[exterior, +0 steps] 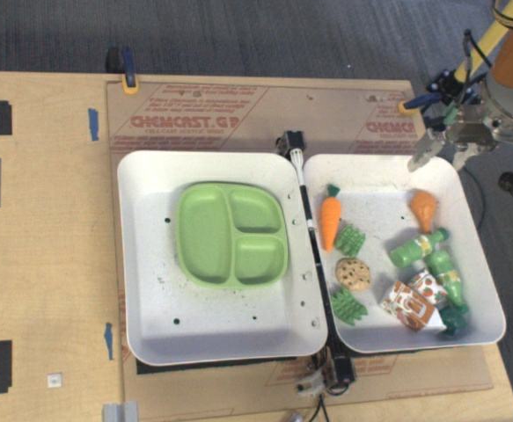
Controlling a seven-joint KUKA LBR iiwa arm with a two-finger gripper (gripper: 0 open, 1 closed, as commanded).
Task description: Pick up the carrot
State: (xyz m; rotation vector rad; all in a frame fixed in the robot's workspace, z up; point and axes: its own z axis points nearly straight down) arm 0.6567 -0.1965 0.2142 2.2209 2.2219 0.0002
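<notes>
One carrot (329,221), one cookie (354,274), two bins (142,236).

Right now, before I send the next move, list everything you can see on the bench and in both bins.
left bin: 1, white, left half of the bench
divided plate: 1, light green, three compartments, in the left bin
right bin: 1, white, beside the left bin
carrot: 1, orange with green top, right bin's left side, near the divider
cookie: 1, tan with dark chips, below the carrot
leafy greens: 2 pieces, green, one beside the carrot, one below the cookie
orange food piece: 1, orange, right bin's upper right
bottles: 2, green, right side of the right bin
carton: 1, white and orange, lower right
claw: 1, grey, over the right bin's upper right corner
</notes>
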